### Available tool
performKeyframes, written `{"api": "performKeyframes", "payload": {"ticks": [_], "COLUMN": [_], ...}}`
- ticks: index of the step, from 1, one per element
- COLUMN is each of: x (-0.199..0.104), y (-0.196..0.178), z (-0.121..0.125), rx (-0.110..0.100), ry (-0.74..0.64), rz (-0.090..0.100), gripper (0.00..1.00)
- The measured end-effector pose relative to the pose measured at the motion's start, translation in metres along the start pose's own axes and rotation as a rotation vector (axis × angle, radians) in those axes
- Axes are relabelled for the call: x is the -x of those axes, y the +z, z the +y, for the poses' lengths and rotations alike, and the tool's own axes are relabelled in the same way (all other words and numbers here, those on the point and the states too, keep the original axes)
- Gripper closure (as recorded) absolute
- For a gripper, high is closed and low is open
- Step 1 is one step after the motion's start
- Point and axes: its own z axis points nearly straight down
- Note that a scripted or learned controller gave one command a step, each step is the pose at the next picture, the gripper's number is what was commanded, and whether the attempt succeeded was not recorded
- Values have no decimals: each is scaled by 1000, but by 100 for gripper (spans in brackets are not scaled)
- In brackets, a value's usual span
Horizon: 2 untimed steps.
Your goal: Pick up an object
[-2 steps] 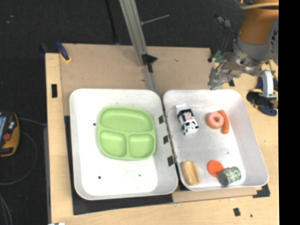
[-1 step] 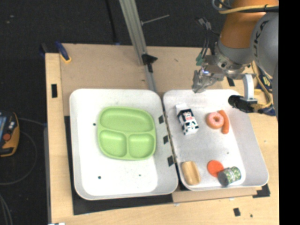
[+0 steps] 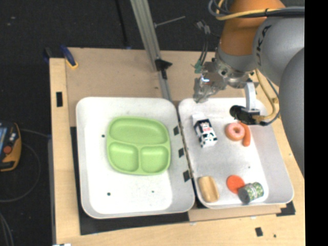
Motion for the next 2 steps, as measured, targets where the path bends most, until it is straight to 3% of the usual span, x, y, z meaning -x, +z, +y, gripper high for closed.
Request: {"api": "performKeyframes", "payload": {"ticks": [2], "x": [-116], "y": [-9], "z": [12], "rx": [3], "ry": [-2], "rz": [1], "gripper": [100]}}
